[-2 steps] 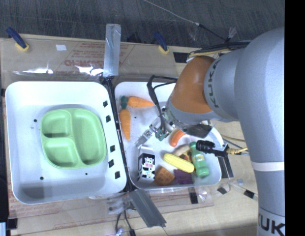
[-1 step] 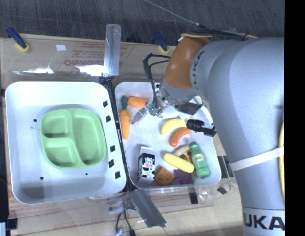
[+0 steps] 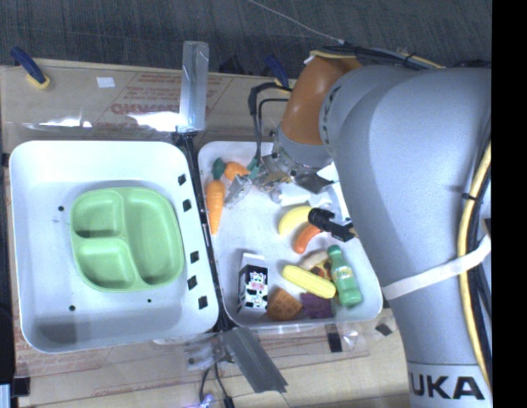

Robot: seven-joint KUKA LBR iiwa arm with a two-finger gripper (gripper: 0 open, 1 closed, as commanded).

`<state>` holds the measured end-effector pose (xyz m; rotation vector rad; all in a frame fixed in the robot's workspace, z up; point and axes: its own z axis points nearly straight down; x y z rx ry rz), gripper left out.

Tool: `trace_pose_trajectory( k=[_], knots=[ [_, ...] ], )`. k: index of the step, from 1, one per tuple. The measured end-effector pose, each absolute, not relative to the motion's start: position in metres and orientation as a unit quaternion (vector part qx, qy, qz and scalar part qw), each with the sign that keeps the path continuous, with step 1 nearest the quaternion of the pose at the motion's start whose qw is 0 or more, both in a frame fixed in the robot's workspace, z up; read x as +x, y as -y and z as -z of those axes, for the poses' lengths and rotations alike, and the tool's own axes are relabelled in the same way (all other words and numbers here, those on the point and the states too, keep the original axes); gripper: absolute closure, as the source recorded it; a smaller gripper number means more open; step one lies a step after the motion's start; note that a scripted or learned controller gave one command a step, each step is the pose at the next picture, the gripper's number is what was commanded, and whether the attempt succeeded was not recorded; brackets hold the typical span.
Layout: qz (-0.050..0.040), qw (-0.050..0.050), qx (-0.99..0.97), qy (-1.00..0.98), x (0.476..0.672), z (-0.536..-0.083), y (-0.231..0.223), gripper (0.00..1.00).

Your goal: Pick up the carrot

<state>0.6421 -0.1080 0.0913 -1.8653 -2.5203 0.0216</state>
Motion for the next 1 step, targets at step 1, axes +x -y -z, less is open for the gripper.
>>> trace_pose_trajectory(
  k=[1],
  knots=[
    [0.0,-0.001,-0.69,0.724,0.657,-0.0932,0.1045,0.0]
  ],
)
